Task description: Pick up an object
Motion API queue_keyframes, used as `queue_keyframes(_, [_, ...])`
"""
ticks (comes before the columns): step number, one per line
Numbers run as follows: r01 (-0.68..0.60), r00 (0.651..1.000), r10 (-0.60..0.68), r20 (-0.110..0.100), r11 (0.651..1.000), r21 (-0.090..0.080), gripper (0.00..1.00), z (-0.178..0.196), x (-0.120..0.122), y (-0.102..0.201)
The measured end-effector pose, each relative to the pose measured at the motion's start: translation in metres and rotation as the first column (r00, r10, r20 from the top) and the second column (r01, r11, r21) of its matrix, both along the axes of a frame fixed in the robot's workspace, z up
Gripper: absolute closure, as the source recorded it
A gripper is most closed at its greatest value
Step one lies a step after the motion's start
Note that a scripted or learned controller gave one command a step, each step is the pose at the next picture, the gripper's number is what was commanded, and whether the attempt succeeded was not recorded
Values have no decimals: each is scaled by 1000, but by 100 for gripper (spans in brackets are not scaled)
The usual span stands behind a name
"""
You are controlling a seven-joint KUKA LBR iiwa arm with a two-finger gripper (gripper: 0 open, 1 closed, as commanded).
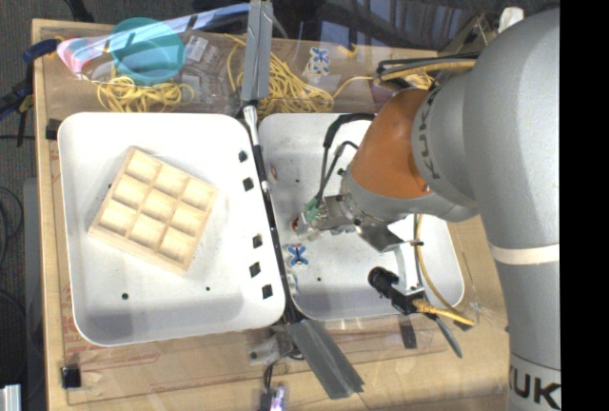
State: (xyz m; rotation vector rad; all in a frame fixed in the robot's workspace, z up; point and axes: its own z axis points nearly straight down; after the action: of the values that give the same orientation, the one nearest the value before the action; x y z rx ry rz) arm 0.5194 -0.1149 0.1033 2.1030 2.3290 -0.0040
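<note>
A KUKA arm [447, 143] reaches in from the right over the right bin [440, 290], its gripper [319, 214] low above the bin floor near the divider between the two trays; from this slanted overhead angle the wrist hides the tool's tip, so whether anything is pinched there cannot be told. In the left bin [86, 304] lies a pale wooden tray [154, 207] divided into nine square cells, flat and turned at an angle, well apart from the arm. It looks stiff, fairly light and dry rather than slick; a grip across one outer edge, or over a cell wall, seems the surest hold, since its flat face offers nothing to close on. Just below the gripper sits a small blue and white piece [298, 255], looking light and thin, likely to skid if nudged and best taken across its narrow middle. Yellow cord [285, 86] and a teal cup [147, 52] lie behind the bins
</note>
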Motion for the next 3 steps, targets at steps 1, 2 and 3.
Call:
queue_keyframes(1, [89,996,-89,-6,996,5,100,-12,53,15])
queue_keyframes(2, [102,995,-102,2,995,-10,0,-10,52,4])
queue_keyframes(3, [0,1000,0,11,1000,-12,0,-7,-2,1])
